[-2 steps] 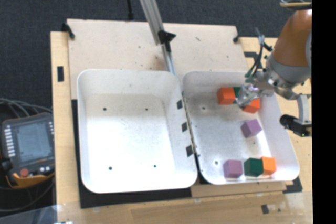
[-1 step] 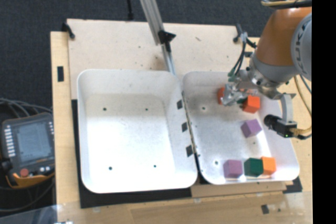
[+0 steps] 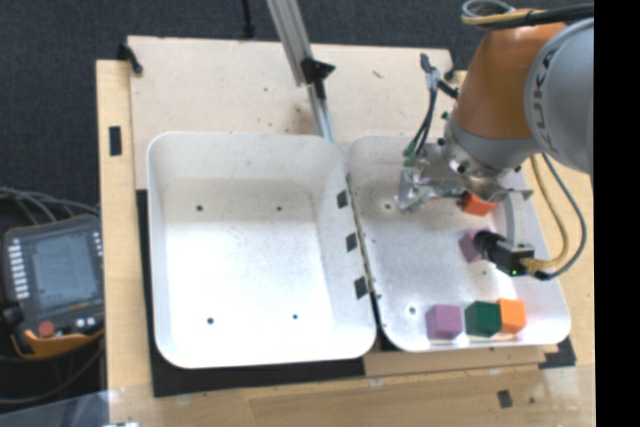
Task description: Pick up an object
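We take the right bin as our landmark, since every candidate lies in it. Our gripper hangs over the bin's upper middle, near the wall it shares with the left bin, and we cannot tell whether its jaws are spread or pressed together; nothing is visibly caught there. Along the bin's near edge sit a purple block, a green block and an orange block, the last two touching. An orange-red piece peeks out by the bin's far right side under the wrist, and another purple piece lies just below it, partly hidden by cabling. To do this step well, we judge it best to choose the purple block, which stands slightly apart from its neighbours, centre over it, and descend squarely so the fingers straddle it without nudging the green block.
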`<state>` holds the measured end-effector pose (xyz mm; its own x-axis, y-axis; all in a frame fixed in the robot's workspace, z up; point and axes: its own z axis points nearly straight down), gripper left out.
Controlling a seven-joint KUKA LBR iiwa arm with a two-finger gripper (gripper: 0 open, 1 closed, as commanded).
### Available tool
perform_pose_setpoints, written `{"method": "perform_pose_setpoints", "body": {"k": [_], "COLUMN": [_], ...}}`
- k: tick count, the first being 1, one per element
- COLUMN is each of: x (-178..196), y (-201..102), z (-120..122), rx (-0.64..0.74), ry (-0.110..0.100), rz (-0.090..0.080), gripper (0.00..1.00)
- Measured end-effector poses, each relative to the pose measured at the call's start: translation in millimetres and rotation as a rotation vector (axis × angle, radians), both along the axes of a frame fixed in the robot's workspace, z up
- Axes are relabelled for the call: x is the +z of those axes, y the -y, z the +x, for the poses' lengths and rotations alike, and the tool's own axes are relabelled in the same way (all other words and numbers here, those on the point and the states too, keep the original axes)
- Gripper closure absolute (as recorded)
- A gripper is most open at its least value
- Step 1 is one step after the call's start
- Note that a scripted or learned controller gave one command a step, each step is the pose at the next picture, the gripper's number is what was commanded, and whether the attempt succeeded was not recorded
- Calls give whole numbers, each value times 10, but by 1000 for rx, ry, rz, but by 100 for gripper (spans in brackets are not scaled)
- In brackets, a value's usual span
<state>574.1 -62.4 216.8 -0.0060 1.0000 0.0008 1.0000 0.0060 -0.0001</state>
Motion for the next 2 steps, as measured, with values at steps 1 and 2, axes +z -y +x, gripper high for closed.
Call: {"method": "perform_pose_setpoints", "body": {"k": [1, 2], "x": [-49, 93], "y": [-538, -1114], "z": [-24, -52], "rx": [1, 3], "ry": [-1, 3], "rz": [1, 2], "gripper": [100, 100]}}
